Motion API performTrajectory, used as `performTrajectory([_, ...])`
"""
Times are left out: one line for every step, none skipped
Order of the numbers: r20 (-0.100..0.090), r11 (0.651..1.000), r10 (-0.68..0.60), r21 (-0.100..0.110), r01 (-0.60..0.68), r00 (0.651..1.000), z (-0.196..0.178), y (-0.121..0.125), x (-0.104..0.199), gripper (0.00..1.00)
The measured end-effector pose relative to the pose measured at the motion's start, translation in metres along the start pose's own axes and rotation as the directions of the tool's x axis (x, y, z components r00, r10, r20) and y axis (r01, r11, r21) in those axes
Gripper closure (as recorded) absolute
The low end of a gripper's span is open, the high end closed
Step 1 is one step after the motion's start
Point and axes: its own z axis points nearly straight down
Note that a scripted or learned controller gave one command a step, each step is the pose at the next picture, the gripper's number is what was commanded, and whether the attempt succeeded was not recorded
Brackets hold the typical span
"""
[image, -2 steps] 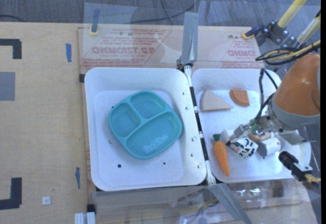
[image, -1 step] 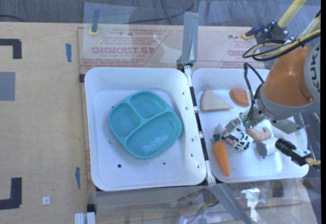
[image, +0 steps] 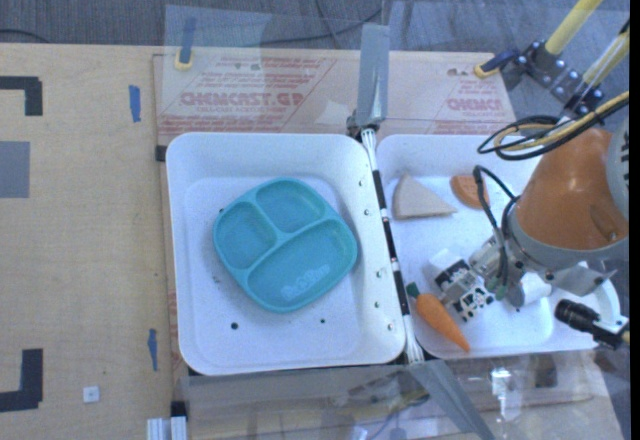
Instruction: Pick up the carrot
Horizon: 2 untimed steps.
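Carrot [image: 441, 320] lying in the right bin [image: 530, 340], near its front left corner, orange body slanting toward the front edge with the green stub end at upper left. Gripper [image: 462, 288] of the grey arm low over the bin floor just above and beside the carrot; whether its jaws are spread or closed cannot be told, and nothing is seen between them. Behind lie a tan wedge [image: 418, 198] and an orange piece [image: 467, 190]. The left bin [image: 190, 258] holds a teal divided plate [image: 285, 243].
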Motion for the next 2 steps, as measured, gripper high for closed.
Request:
performTrajectory([-0.01, 1.0, 0.001, 0.001, -0.001, 1.0, -0.008, -0.001, 0.003, 1.0])
performTrajectory([-0.029, 0.978, 0.21, 0.021, -0.21, 0.977, 0.003, 0.019, -0.008, 1.0])
